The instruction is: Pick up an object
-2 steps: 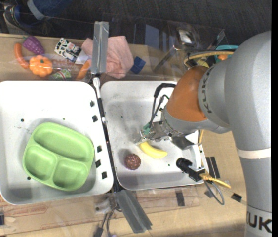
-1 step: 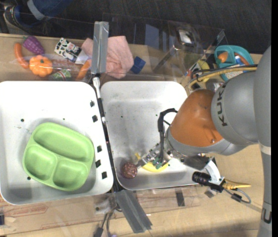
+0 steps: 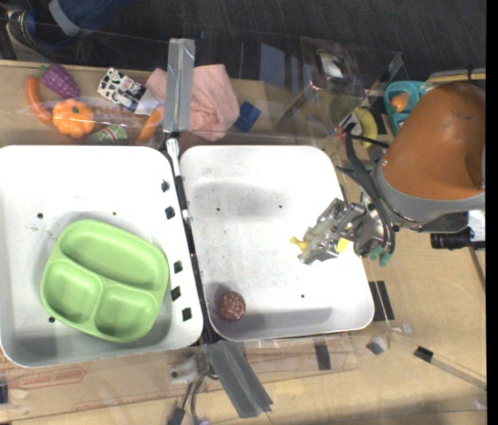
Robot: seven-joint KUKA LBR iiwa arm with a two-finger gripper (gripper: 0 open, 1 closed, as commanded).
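Closest to the front edge of the bench, strips of grey tape run out from under the gap between the two bins. Just above them, in the near corner of the right bin, sits a small dark red ball, close to the front wall and on its own.

To its left, in the left bin, a green divided plate lies flat, taking up the near half of the floor, three hollows facing up.

Further in on the right side, the gripper hangs low over the right bin's floor, near its right wall, well apart from the ball. Something small and yellow shows at its tip, but the metal parts crowd together there and I cannot tell if the fingers are parted or pressed together, or if they have hold of it. Behind the gripper the arm comes in from the right, its orange band broad and rounded, grey below.

Beyond the bins, along the far side of the bench, there is a heap of toys: an orange pumpkin, a purple piece, a black-and-white patterned block, a pink cloth and a small blue cube. A grey upright post stands between the bins at the back.
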